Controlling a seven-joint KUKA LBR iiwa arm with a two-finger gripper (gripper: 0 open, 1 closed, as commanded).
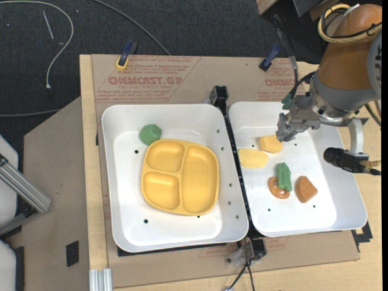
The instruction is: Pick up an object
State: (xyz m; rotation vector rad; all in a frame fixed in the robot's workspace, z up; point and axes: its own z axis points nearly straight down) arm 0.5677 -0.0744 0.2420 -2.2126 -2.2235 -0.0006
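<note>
Camera view: the likeliest target, a yellow wedge-shaped piece (271, 144), lies in the right bin (339, 214) towards its far-left corner, directly beneath the pincer (290, 131). Whether the pincer is open, closed or gripping anything cannot be told from this angle. Just beside the wedge, nearer the bin's left wall, lies a pale yellow piece (253, 157). Towards the near edge sit a green piece (284, 177) resting on an orange ring (278, 190), and close by an orange-brown piece (306, 188). The left bin (118, 180) holds a yellow divided plate (180, 176) and a green lump (150, 133) at its far edge.

Risk, as judged: the two yellow pieces lie close together, so a closing pincer could nudge one or catch both. The bin's left wall stands near; open floor lies towards the right and near edges.
</note>
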